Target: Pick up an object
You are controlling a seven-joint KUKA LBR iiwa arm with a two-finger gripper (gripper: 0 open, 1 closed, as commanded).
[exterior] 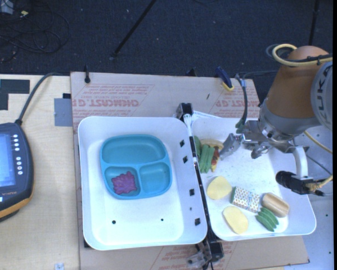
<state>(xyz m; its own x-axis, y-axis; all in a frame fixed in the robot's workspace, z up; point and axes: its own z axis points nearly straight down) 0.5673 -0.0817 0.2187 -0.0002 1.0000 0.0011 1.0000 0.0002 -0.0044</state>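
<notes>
Inside the left bin [95, 218], a blue tray [136, 166] holds a purple piece [124, 182]; right bin [303, 221] holds food; gripper [233, 145] state unclear

Two bins sit side by side on the bench. In the left bin [92, 207] lies a divided plate [136, 166] with a small lump [124, 183] in its lower left compartment. The right bin [303, 221] holds vegetables [205, 155] along its left wall, two rounded pieces [219, 188] near the middle, and a block [246, 198], a bun [275, 205] and a pod [266, 219] toward the front right.

Wooden bench [39, 218] with two white bins [95, 207], handheld controller [5, 167].
</notes>
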